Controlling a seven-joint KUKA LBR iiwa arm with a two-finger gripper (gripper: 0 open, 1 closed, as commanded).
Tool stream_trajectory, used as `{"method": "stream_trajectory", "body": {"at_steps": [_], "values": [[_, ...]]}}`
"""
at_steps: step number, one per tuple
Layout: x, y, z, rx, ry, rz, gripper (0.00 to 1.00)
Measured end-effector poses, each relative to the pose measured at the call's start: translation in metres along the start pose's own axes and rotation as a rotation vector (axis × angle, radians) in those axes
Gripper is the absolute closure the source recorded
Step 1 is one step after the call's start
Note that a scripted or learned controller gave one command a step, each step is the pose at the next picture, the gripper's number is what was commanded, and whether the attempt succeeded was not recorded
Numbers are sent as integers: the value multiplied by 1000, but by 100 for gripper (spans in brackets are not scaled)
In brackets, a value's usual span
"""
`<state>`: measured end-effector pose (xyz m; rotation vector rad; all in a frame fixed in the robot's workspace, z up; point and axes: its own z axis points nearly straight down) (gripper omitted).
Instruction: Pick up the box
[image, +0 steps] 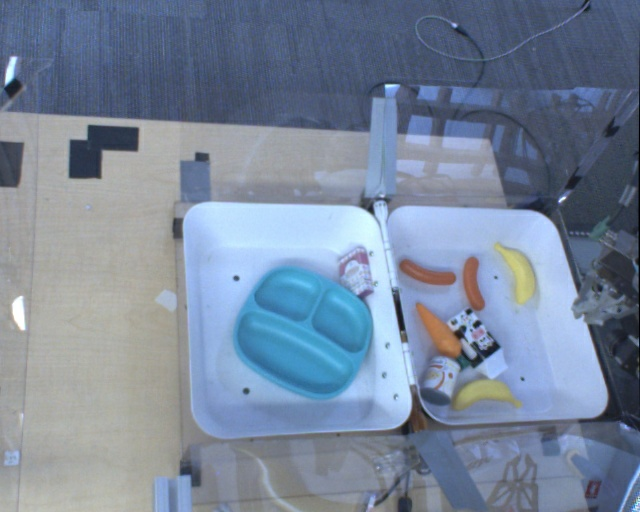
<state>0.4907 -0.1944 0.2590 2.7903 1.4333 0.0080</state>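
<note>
A small black-and-white patterned box (474, 336) lies in the right bin (560, 330), between an orange carrot (437, 331) and a yellow banana (484, 395). A small red-and-white packet (355, 272) leans at the right wall of the left bin (210, 300). My gripper (594, 301) sits at the right bin's right rim, well to the right of the box and apart from it, with nothing seen in it. Most of the arm is cut off by the frame edge.
The right bin also holds two red sausages (427, 272) (472, 283), a second banana (517, 272) and a small can (438, 375) by the carrot's tip. A blue divided plate (303, 331) fills much of the left bin. Clear plastic walls stand around the bench.
</note>
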Motion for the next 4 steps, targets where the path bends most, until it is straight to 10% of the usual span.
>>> {"method": "stream_trajectory", "body": {"at_steps": [1,2,3,4], "values": [[2,1,-11,-3,1,-9,100],[2,1,-11,-3,1,-9,0],[34,-27,-25,2,-2,353,0],[15,35,134,8,-3,248,0]]}}
